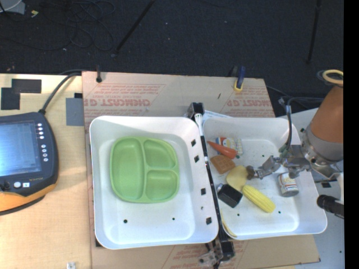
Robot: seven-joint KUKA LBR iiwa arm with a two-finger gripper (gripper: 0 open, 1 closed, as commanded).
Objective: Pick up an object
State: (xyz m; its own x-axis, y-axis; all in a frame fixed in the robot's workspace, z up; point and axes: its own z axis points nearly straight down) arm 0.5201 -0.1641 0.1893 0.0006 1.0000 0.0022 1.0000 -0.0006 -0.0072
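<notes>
The right bin (280,223) holds an orange carrot (222,148), a brown square piece (222,164), a pale yellow round piece (236,177), a black block (229,195), a yellow corn cob (258,199) and a small silver can (289,185). A white packet (234,145) lies behind the carrot. My gripper (255,172) reaches in from the right, low over the bin's middle. Its tip is just right of the pale yellow piece and above the corn cob. I see nothing held in it.
The left bin (106,217) holds a green divided plate (145,168). A ridge with black clips (203,167) separates the two bins. A tablet-like pendant (25,153) lies on the bench at far left. The grey and orange arm (328,128) stands over the right bin's right side.
</notes>
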